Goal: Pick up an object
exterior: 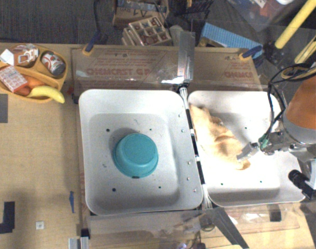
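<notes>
A teal bowl (pixel 136 155) sits upside down in the middle of the left bin (pixel 96 108). A crumpled tan cloth-like object (pixel 215 134) lies along the left side of the right bin (pixel 261 185). My gripper (pixel 247 153) reaches in from the right and hovers low at the tan object's lower right edge, close to a small tan lump (pixel 243 165). The view is too blurred there to tell whether it touches the object. The orange band of the arm (pixel 305 108) is at the far right.
A yellow dish (pixel 28 74) with a banana and snack packs stands on the bench at the upper left. Cardboard panels (pixel 132 69) run behind both bins. Cables and a black fitting (pixel 300 180) hang by the right bin's right rim.
</notes>
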Robot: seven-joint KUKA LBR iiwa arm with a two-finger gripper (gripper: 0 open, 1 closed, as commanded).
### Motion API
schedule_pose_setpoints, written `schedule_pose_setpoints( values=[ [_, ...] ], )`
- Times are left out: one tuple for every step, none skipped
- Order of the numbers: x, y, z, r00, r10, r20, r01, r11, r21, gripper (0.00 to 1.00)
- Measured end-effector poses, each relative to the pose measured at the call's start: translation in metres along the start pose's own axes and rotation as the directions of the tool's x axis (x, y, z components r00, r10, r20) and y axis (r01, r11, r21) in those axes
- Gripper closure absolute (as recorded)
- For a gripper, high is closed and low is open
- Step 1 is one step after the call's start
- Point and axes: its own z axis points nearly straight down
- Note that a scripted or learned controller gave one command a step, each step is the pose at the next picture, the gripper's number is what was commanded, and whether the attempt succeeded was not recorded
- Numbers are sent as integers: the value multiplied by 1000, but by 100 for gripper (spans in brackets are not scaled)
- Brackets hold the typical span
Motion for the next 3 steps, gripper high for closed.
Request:
schedule_pose_setpoints(
  values=[
    [41, 30, 61, 981, -193, 3, 193, 981, -5, 0],
    [38, 30, 50, 982, -187, 6, 187, 982, -11, 100],
    [81, 93, -35, 990, -138, 1, 138, 990, 0, 100]
  ],
)
